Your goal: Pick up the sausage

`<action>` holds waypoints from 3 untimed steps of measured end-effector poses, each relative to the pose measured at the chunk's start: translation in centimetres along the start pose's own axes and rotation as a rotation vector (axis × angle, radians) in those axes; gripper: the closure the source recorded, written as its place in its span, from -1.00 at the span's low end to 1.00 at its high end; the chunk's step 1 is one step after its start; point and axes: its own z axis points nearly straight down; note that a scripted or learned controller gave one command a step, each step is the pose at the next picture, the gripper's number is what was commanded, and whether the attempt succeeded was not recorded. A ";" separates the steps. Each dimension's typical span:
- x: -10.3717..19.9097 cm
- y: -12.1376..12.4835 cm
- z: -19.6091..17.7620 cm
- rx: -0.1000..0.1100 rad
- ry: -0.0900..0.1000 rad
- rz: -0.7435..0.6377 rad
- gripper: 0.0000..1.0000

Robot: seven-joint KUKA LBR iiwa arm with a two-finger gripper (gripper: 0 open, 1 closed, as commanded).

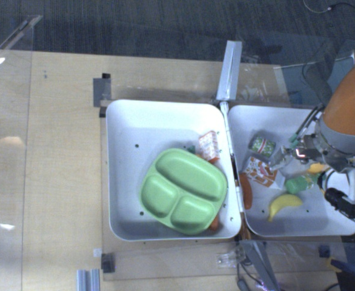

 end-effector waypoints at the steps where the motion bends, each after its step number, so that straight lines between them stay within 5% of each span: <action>1: 4.7 -3.3 2.2 0.001 0.001 0.369 -1.00; 2: 13.0 -3.4 0.0 0.000 0.001 0.594 -1.00; 3: 13.1 -3.1 -1.0 -0.004 0.003 0.588 1.00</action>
